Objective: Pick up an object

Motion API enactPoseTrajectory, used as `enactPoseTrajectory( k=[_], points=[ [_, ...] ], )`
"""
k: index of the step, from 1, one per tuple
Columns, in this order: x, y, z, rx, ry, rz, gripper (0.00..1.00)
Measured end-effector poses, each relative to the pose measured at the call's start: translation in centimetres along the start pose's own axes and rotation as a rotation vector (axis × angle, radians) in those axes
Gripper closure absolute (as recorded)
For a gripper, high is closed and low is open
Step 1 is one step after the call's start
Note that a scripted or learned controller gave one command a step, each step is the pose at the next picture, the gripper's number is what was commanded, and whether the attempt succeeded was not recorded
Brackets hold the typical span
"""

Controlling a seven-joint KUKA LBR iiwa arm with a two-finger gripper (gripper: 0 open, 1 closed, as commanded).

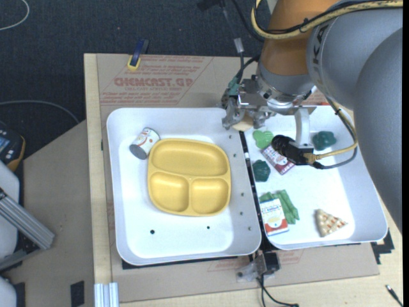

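STATE: I see the gripper (pixel 241 116) over the bins' shared rim; whether it is apart or together, I cannot tell | TARGET: light green piece (pixel 262 137) just beside, right bin (pixel 364 190) | ACTION: I centre above it, then descend vertically.

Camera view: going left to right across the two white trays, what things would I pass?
Small can → yellow divided plate → dark green piece → small red and white carton → pizza slice toy.
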State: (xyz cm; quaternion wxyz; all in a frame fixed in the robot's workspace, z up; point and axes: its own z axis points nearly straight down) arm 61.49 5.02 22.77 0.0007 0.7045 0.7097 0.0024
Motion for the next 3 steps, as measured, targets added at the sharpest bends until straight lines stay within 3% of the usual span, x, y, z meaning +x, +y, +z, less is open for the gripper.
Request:
enactPoseTrajectory(
  k=[1, 2, 3],
  points=[
    [4.9, 2.8, 0.3, 0.000, -0.001, 0.001, 1.00],
    [3.9, 1.5, -0.4, 0.007, -0.002, 0.008, 1.00],
    [3.3, 3.2, 0.0, 0.001, -0.004, 0.007, 1.00]
  ],
)
